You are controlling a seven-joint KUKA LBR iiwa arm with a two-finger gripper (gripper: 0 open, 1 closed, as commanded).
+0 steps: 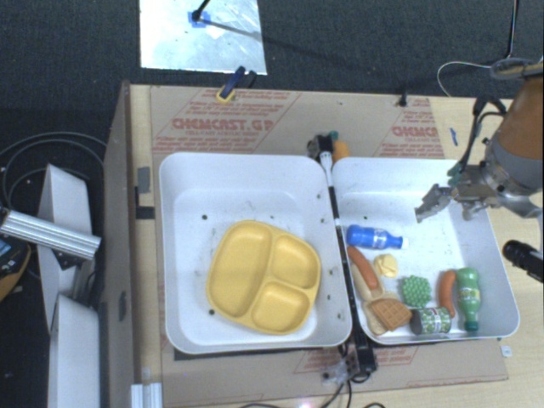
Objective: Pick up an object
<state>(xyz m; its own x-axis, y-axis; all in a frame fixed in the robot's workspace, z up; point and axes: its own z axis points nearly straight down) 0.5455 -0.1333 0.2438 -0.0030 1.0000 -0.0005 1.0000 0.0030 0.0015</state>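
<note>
My gripper [451,206] hovers over the back right part of the right bin [399,181]. It is open, and nothing sits between its fingers. In the bin's front half lie a blue bottle [374,239], an orange sausage [364,269], a small pale yellow piece [387,265], a green bumpy lump [416,290], a carrot [447,286], a green bottle [467,297], a small can [432,321] and a brown waffle-like piece [389,314]. The blue bottle lies closest to the gripper, to its front left.
The left bin [195,185] holds a yellow divided plate [263,276]. A black divider strip [333,219] runs between the bins. Cardboard [255,121] lines the bench behind them. Cables and metal parts [51,228] lie off the left side.
</note>
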